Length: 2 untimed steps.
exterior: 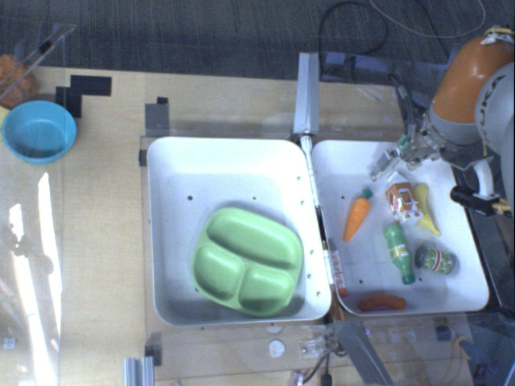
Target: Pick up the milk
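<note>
Milk carton point(401, 200) is sitting in the right bin point(459, 296), up in its far half, a little orange and white box with a picture on the front; the gripper point(393, 161) hangs just above it in the view, near the bin's far edge, slightly to the left of the carton and apart from it, nothing between the fingers; they look spread apart a bit, though it's small and kinda blurry so hard to say how wide; the arm point(475, 83) comes in from the right with its orange band up top; right next to the milk there's a yellow banana point(426, 214) touching its right side, an orange carrot point(357, 214) off to the left, a green bottle point(398, 252) just below it, a green can point(435, 259) beside the bottle, and a red sausage point(381, 302) down near the front edge; left bin point(173, 183) has a green divided tray point(248, 260) in it; a blue bowl point(39, 131) sits well away on the bench at far left.
</note>
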Each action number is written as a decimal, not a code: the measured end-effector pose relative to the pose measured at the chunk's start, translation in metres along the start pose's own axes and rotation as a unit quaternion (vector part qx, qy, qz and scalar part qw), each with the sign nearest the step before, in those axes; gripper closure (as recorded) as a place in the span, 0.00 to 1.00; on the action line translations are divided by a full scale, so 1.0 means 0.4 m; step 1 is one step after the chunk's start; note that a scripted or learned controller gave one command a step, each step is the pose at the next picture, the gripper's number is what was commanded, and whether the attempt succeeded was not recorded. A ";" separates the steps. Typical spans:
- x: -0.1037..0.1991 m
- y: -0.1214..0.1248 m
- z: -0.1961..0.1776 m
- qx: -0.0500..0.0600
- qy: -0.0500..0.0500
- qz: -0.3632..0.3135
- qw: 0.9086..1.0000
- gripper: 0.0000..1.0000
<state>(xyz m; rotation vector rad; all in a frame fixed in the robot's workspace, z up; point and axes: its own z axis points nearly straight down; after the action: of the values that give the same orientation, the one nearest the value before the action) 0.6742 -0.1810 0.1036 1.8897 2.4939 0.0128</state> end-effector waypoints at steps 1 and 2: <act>0.028 -0.026 0.038 0.003 0.001 -0.090 0.996 0.00; 0.027 -0.018 0.003 -0.002 -0.001 -0.090 0.996 1.00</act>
<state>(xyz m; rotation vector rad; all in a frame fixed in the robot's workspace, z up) 0.6643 -0.1725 0.1022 1.6545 2.6506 0.0130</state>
